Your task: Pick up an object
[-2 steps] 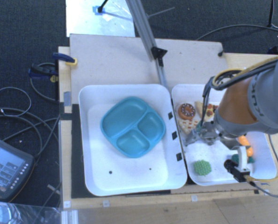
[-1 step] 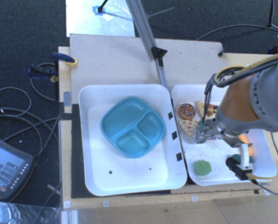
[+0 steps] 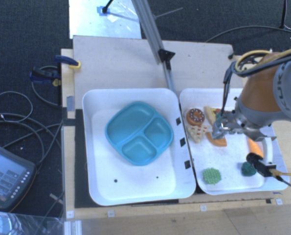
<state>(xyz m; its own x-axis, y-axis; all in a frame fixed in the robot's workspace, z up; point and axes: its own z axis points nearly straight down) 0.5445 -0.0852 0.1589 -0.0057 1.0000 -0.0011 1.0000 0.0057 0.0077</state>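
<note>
Worktop [image 3: 135, 62]: pale board carrying 2 shallow white bins side by side.

Left bin [image 3: 99, 180]: holds 1 teal divided plate [image 3: 139, 132] with 3 compartments, lying flat and turned at an angle near the bin's centre.

Right bin [image 3: 223, 187]: holds the small objects. Item 1, brown frosted doughnut [image 3: 195, 115], near the bin's upper left. Item 2, pale dotted block [image 3: 196, 132], just below the doughnut. Item 3, yellow piece [image 3: 211, 115], just right of the doughnut, partly covered by the arm's tooling. Item 4, orange wedge [image 3: 217, 141], lower centre. Item 5, green bumpy ball [image 3: 212, 176], near the front edge. Item 6, dark teal lump [image 3: 247, 169], toward the front right. Item 7, orange stick [image 3: 255, 146], at the right side, partly hidden.

Arm [image 3: 270, 89]: grey with orange band, reaching in from the right over the right bin.

End effector [image 3: 220, 128]: low over the right bin's middle, directly above the top edge of the orange wedge, with the yellow piece just to its upper left and the dotted block near on its left. Finger state: cannot tell; metal parts blur together. Nothing visibly gripped.
</note>
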